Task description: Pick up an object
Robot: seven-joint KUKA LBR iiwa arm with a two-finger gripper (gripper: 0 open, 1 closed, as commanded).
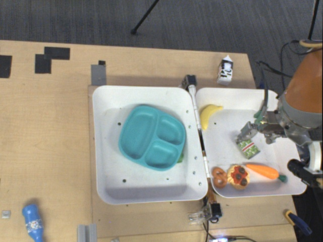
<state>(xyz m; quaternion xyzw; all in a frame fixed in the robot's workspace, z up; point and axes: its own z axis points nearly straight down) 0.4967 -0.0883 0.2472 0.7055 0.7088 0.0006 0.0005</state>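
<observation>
Camera view. Two shallow white bins sit side by side on a wooden bench. The left bin [108, 150] holds a teal divided plate [153, 136], lying slightly askew near the bin's middle, with a sliver of something green showing under its lower right edge. The right bin [222, 135] holds the candidate objects: a yellow banana [209, 113] in the upper left corner, just beside the dividing rim; a small green-and-white packet [249, 147] near the middle; an orange carrot [262, 171] along the lower edge; and, touching the carrot's blunt end, a round decorated toy [238, 177] with a small brown pretzel-like piece [219, 175] at its left. The arm enters from the right, its orange band [307, 82] above the wrist, and the gripper [251, 130] hangs low over the middle of the right bin, directly above and seemingly touching the packet. Whether the gripper is released or clenched cannot be told: the metallic parts blur together, and the packet is not clearly seen between them. Outside the bins, a small black-and-white figure [226, 69] stands on the bench behind the right bin, and a blue object [33, 222] lies at the lower left.

Judged step: the descent or grasp attempt on the packet. The next move calls for a firm closure on the packet, then a straight lift clear of the bin wall; a thin, flat packet may slip free.
</observation>
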